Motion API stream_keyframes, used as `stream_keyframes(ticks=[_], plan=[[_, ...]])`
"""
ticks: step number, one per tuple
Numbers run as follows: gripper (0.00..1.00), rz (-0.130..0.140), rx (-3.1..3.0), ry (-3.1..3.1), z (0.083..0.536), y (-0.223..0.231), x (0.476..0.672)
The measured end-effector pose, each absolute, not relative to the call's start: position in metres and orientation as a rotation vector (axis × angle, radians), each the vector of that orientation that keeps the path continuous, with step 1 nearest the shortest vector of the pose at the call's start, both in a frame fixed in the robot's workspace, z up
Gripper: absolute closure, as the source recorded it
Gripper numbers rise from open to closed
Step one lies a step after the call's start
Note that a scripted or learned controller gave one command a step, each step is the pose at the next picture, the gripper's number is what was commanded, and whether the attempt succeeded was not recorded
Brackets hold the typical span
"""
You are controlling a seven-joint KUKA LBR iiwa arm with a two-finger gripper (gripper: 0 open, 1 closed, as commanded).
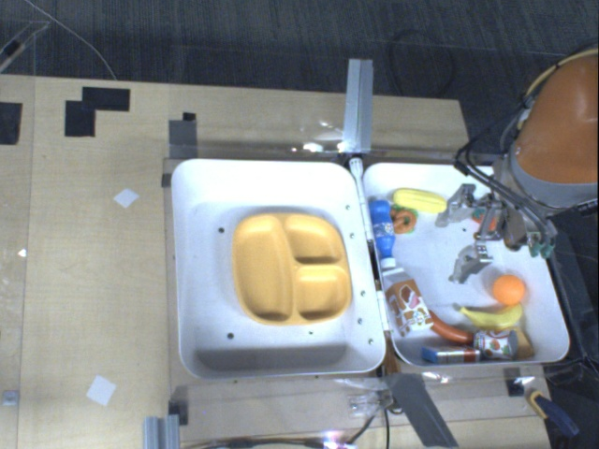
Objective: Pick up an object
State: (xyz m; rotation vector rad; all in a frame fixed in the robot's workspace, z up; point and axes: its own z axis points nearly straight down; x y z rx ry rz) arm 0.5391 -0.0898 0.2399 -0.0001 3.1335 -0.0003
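An orange ball sits in the right bin, toward its 4 o'clock corner, touching the upper edge of a banana whose long axis runs roughly from 9 to 3 o'clock. From the gripper, poised over the middle of that bin, the ball lies toward 4 o'clock and near, the closest object to the lower of the two fingers. The fingers stand spread apart, one toward 12 o'clock and one toward 6, with bare white bin floor between them and nothing pinched.

Outward from the ball, a red marker-like stick and a small jar lie along the bin's 6 o'clock wall, a brown and white carton rests at 8 o'clock, and a blue bottle stands against the dividing wall at 9 o'clock. A yellow toy with a small orange ring beside it lies at 11 o'clock, well apart from the ball.

The left bin on the bench holds a yellow divided tray. The likely need is a short shift toward 4 o'clock before the fingers descend around the ball; its round shape may let it roll against the banana.
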Motion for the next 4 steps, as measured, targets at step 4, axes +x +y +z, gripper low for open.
stream_keyframes(ticks=[4], plan=[[0.00, 0.008, 1.761, 2.592, 0.088, -0.116, 0.629]])
